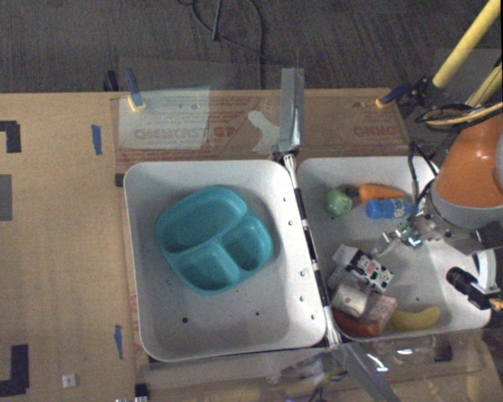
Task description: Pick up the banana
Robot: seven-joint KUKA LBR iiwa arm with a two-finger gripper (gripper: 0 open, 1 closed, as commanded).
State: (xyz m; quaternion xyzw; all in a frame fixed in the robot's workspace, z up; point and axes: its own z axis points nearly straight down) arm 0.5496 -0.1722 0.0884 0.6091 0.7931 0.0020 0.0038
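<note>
now the banana [414, 318] lies at the near edge of the right bin [313, 202], flat, its length running along the front wall, close to the bin's near right corner. just to its left, touching or nearly touching it, sits a cluster: a pinkish block [380, 308] over a red rounded piece [352, 324], a small white cylinder [349, 300] beside them, and behind those a white box with dark markings [368, 270] lying tilted. that cluster crowds the banana's left end; its right end has bare bin floor beside it, and then the bin's curved corner.

farther back in the same bin a green rounded object [339, 203], an orange carrot-like piece [381, 191] and a blue object [387, 209] lie near the far wall, well apart from the banana.

the gripper [409, 234] hangs over the middle of the right bin, behind the banana and apart from it, with the grey arm and its orange band [473, 176] filling the bin's right side. i cannot tell how the gripper is set; nothing can be made out in it.

between the gripper and the banana the white floor lies bare. a black part [468, 283] of the rig juts in at the right wall, just above the banana's right end.

the left bin [148, 307] holds a teal divided tray [213, 238], with bare floor all round it. the two bins meet at a ridge [309, 243] between them.
</note>
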